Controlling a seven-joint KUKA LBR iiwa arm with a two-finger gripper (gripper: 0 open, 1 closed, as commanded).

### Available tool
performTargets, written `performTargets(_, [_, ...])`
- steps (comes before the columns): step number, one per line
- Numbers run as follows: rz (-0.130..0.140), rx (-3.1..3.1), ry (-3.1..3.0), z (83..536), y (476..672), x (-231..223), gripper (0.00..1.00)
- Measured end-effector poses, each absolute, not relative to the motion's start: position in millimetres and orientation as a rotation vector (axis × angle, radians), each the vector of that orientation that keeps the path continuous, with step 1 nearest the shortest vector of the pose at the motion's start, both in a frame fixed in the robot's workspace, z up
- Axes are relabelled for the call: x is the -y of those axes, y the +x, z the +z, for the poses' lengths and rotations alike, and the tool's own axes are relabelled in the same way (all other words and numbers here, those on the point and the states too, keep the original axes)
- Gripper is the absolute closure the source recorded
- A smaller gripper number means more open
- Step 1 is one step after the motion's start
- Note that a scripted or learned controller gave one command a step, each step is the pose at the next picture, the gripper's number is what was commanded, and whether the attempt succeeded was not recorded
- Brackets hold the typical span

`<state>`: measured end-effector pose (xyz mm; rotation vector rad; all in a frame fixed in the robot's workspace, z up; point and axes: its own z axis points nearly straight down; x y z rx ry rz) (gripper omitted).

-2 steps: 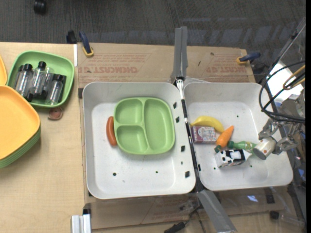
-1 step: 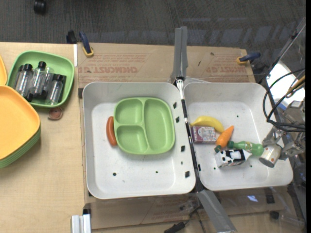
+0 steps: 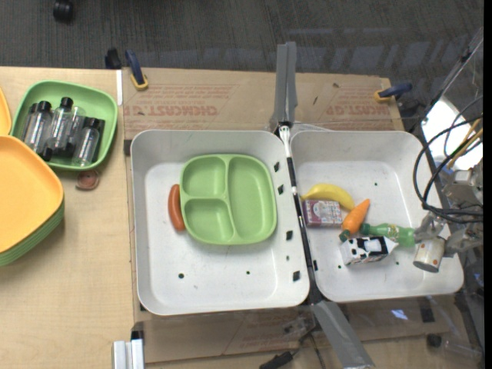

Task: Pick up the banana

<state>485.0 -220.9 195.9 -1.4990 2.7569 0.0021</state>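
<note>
Yellow curved banana (image 3: 329, 194) lies untouched on the floor of the right-hand shallow white bin (image 3: 384, 148), near that bin's left wall, just above a small purple packet (image 3: 322, 213) and beside an orange carrot (image 3: 355, 216). The task therefore appears to stand at its start: no lift has been made, and approach, grasp and raise all remain. The claw (image 3: 428, 254) hangs at the right bin's far right edge, well apart from the banana; whether it is released or clenched cannot be told, and nothing is seen between its tips.

Counts: one banana; one carrot; one purple packet; one green plastic bottle (image 3: 387, 233) lying on its side; one black-and-white carton (image 3: 366, 249); two white bins. The left-hand white bin (image 3: 154, 275) holds one green three-compartment plate (image 3: 228, 199) and one reddish sausage-shaped item (image 3: 176, 207) touching the plate's left rim. On the wooden desk (image 3: 69, 298) at left: one green tray (image 3: 68, 124) of small dark-capped vials, apparently five, and a stack of orange plates (image 3: 27, 198), number unclear.
</note>
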Motion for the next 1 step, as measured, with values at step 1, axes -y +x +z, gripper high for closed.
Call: performTargets(1, [0.003,-2.553,-1.826,182.1,479.0,219.1,1.00])
